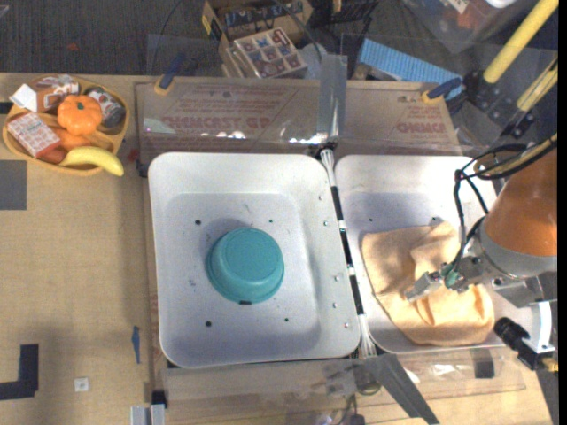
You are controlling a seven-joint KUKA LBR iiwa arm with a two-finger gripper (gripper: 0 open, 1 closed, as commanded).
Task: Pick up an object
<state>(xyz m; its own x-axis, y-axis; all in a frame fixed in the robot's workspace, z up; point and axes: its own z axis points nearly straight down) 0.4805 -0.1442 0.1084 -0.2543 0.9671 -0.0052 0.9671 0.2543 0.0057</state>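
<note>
A crumpled tan cloth (416, 277) lies in the right bin (390, 193), spread across its near half. My gripper (434, 282) is down on the cloth's middle, its tip pressed among the folds, with the orange-banded arm (527, 220) coming in from the right. A teal bowl (246, 264) sits upside down in the middle of the left bin (177, 202), well away from the gripper.
A dish of toy food (62, 127) with an orange pumpkin and a banana rests on the bench at the far left. Clear plastic panels stand behind both bins. Black cables loop over the right bin's far right corner.
</note>
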